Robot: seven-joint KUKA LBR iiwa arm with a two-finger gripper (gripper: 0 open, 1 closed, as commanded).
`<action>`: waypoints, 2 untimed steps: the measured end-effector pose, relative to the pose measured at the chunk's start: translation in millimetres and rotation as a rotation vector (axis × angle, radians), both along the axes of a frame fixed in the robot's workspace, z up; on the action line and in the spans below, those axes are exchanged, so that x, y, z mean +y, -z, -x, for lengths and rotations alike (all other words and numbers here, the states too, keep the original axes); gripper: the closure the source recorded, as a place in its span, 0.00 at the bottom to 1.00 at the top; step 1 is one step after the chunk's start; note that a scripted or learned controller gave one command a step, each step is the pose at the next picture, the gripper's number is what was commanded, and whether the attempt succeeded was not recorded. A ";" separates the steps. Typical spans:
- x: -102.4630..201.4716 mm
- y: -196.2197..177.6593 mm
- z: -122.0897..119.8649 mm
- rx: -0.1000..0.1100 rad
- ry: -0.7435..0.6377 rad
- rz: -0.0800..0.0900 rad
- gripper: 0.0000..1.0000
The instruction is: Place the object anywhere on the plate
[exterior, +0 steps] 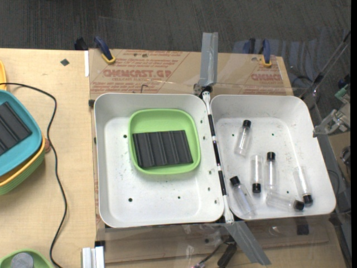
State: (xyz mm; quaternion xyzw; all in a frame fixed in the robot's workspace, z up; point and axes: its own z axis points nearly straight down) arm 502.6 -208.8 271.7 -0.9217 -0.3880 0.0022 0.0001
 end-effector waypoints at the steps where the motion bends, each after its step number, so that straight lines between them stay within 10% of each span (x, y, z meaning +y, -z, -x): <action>1: -4.3 -76.5 12.8 -0.001 0.163 0.001 0.00; 2: -13.1 -160.9 -2.6 0.001 0.383 0.002 0.00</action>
